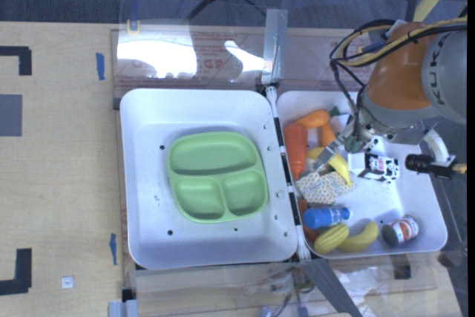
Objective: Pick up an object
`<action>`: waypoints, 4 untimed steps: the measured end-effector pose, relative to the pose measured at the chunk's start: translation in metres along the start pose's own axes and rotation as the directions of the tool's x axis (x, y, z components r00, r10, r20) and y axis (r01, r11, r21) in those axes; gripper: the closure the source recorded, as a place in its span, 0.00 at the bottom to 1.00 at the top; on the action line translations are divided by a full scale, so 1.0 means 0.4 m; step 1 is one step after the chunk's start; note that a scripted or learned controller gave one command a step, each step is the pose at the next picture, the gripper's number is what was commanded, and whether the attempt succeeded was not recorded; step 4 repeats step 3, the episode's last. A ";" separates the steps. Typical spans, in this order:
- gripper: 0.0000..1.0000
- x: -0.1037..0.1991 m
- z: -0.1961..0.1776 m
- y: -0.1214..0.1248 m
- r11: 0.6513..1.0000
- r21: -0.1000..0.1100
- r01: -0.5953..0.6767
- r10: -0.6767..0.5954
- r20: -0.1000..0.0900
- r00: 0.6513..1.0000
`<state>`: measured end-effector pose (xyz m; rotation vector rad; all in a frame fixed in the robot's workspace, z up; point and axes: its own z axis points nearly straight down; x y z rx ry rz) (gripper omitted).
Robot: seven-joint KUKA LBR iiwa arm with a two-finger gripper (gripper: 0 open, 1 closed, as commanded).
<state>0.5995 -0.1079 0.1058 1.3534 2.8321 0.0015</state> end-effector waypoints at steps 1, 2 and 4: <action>1.00 -0.007 -0.030 -0.003 1.000 0.002 -0.003 0.003 0.003 1.000; 1.00 -0.027 -0.290 -0.075 0.987 0.001 -0.159 0.159 0.000 0.987; 1.00 -0.061 -0.313 -0.155 0.992 0.002 -0.130 0.130 -0.001 0.992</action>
